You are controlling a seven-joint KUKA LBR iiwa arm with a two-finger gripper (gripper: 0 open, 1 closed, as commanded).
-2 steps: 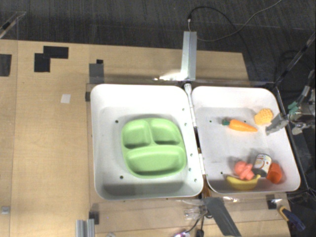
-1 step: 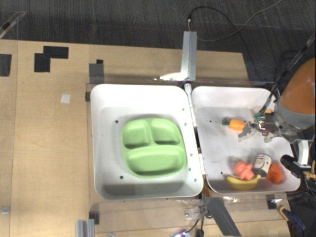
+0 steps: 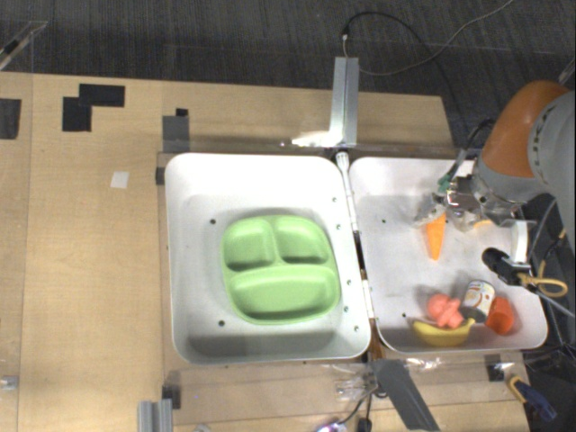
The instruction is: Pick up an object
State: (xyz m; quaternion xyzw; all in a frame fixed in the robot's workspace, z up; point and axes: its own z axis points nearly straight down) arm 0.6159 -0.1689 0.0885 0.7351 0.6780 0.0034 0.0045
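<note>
Gripper point(image 3: 457, 202) sits low over the upper right part of the right shallow white bin point(image 3: 389, 268); open or closed, cannot tell from this angle. Grey arm with orange band point(image 3: 526, 142) comes in from the right edge of the frame, partly cut off.

Right bin contents: tapered orange carrot-shaped piece point(image 3: 436, 238) just below-left of the gripper, pointing down the frame; contact with the gripper is unclear. Along the bin's lower edge is a cluster: pink lumpy toy point(image 3: 444, 309), yellow plastic banana point(image 3: 443, 333) touching it from below, small can with a dark and white label point(image 3: 479, 297) tilted just right of the pink toy, round orange-red ball-like thing point(image 3: 500, 317) by the lower right corner.

Left shallow white bin point(image 3: 193, 241): one light green plastic divided tray point(image 3: 279, 268) with three compartments, lying flat mid-bin.

Hard to read: can label too small, pink toy's shape unclear.
</note>
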